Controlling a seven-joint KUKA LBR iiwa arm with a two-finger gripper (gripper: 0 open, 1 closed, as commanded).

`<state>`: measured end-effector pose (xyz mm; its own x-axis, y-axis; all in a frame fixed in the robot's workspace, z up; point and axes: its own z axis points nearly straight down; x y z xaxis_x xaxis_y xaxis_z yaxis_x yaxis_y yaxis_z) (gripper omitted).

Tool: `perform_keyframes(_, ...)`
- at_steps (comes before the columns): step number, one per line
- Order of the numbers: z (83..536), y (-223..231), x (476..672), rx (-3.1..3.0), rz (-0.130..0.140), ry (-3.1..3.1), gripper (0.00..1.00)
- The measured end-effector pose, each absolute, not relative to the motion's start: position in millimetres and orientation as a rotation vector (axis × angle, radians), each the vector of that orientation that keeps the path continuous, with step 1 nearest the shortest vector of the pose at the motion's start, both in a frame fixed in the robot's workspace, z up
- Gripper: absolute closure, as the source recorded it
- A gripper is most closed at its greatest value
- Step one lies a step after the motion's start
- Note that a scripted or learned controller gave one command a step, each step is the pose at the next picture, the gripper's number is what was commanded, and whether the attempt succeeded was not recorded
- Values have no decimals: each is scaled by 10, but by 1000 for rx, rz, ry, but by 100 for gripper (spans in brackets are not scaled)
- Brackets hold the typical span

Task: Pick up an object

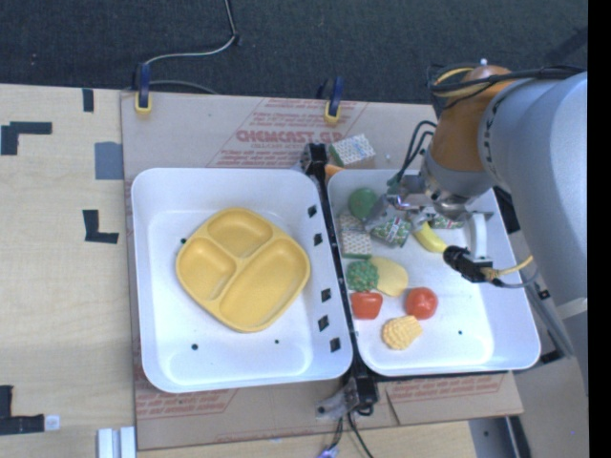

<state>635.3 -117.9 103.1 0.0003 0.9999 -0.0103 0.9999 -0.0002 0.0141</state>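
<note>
While my arm (pixel 520 151) reaches in from the right, my gripper (pixel 409 208) hangs low over the far part of the right bin (pixel 506 337), and whether its fingers stand apart or together I cannot tell from this slant. Just beside me toward the divider (pixel 329 246) sits a dark green toy vegetable (pixel 363 201), and right under my tip lies a green-and-white speckled piece (pixel 388 228), touching or nearly touching me; I cannot say which. On my other side a yellow banana (pixel 431 238) lies partly hidden by my wrist. Nearer the front of the bin from me are a pale checkered packet (pixel 355 243), a green broccoli-like piece (pixel 362 275) touching a pale yellow lump (pixel 389 276), then a red pepper-like piece (pixel 367 304), a red tomato (pixel 421 302) and a yellow corn cob (pixel 401 332), all well apart from me. Across the divider, the left bin (pixel 158 342) holds one yellow plate with compartments (pixel 242 267). Beyond the bins, behind me, a small patterned card (pixel 351 149) rests on the cardboard sheet (pixel 229 127), by two yellow clamps (pixel 333 114).
</note>
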Motion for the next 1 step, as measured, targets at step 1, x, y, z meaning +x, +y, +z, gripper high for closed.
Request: perform_keyframes(1, 1848, -532, 6198, 2218, 1, 2225, 100)
